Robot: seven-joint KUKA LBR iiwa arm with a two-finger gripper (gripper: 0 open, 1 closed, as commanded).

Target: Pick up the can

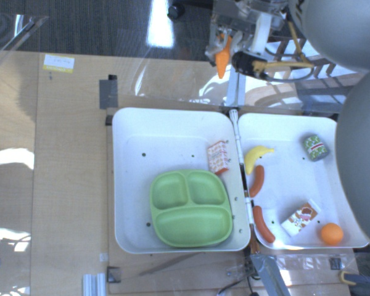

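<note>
Whether the gripper [235,53] is open or closed cannot be told; it is seen over the far edge of the desk [68,165], beyond both bins. A small orange piece [222,61] is seen just beside it, and whether that piece is held cannot be told either.

The can [316,147] is found in the right bin [283,128], toward the far right corner, lying tilted and close to the grey arm [361,134]. It is well apart from the gripper, so the task is judged to be at its start.

Several risks are judged likely. If the orange piece is in fact held, no grasp on the can could be made until it is let go. The can, being round and tilted, could be rolled away by an off-centre touch. It could also be pushed against the right wall.

Open room is seen around the can: bare white floor lies to its left and near side. The banana [256,156] and two sausages [257,180] are kept along the left wall, and a carton [300,219] and an orange [332,234] lie at the near side, all apart from the can. The left bin [129,165], with its green plate [190,208], need not be crossed.
</note>
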